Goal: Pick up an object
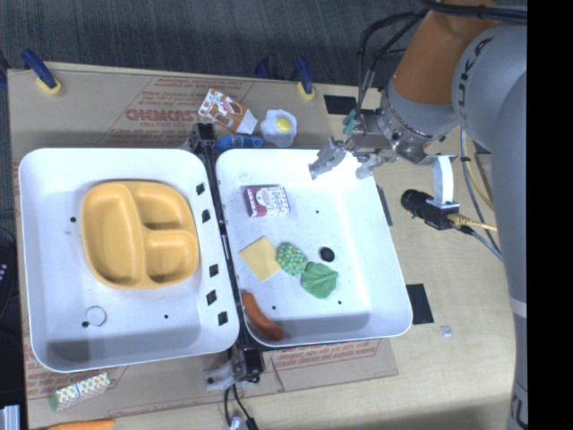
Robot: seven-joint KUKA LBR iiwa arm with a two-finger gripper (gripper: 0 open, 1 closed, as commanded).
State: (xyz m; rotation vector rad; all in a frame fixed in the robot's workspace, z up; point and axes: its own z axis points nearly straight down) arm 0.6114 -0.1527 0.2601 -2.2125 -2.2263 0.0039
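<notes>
My gripper (346,162) hangs over the far right corner of the right bin (385,267), open with nothing between its fingers. Below it in that bin lie a maroon and white carton (266,201), a yellow cheese slice (260,258), a bumpy green piece (291,258), a green leaf (319,279), a small black disc (327,255) and a brown sausage (261,319) at the near left corner. The carton is the closest, down and to the left of the fingers.
The left bin (36,240) holds a yellow divided tray (141,233) and a small clear ring (95,315). Behind the bins lie a snack packet (219,107), a blue item (237,141) and a toy fried egg (279,125). A wrapper (81,390) lies at the front left.
</notes>
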